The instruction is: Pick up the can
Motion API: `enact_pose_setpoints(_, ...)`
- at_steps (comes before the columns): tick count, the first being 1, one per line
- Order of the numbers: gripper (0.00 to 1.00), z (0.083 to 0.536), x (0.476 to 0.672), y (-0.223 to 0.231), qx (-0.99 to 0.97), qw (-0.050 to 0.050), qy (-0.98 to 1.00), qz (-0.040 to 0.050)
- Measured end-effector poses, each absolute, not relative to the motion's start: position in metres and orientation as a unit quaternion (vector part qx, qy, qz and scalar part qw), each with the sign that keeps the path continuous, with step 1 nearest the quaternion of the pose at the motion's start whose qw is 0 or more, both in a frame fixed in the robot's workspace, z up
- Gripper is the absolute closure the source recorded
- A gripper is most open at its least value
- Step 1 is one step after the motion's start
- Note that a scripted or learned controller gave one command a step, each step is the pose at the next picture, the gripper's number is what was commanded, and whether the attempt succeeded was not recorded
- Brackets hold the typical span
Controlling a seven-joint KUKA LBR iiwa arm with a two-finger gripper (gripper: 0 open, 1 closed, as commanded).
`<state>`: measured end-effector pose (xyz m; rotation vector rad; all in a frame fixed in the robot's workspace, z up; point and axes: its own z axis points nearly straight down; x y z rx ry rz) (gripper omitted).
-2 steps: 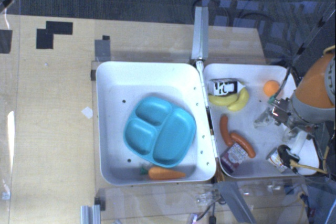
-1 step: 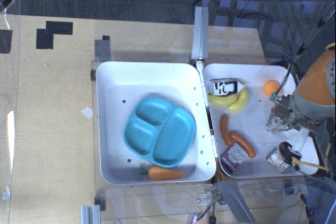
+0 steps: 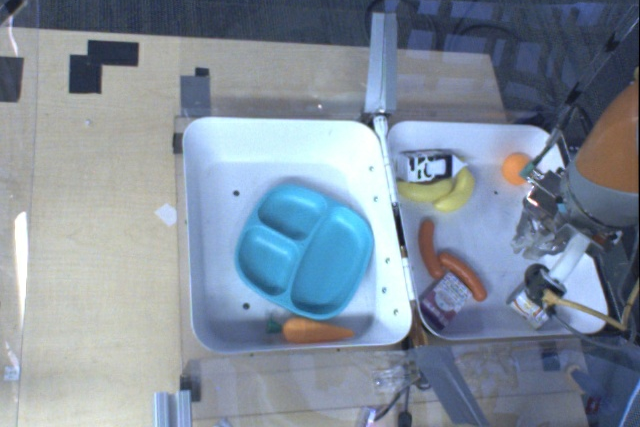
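The gripper [image 3: 541, 260], open or closed I could not tell, hung over the right bin [image 3: 490, 137]. The can [image 3: 428, 166] lay at its ten o'clock, on its side, long axis three-to-nine, touching the banana [image 3: 447, 194].

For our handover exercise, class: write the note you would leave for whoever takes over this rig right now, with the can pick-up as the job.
Gripper: over the right side of the right bin, well apart from the can.
Can: apparently the black-and-white labelled one, lying on its side in that bin's far-left corner, against the banana.
Done: nothing yet; the can lies in the bin, not lifted.
Left: cross the bin to the can, grasp it, lift.
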<state>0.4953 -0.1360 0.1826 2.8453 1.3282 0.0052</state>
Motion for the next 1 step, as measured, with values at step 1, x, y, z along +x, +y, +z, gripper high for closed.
enact_pose_setpoints(1,1.00,0.1931,0.4971,-0.1353,0.904,0.002,0.427,0.0028)
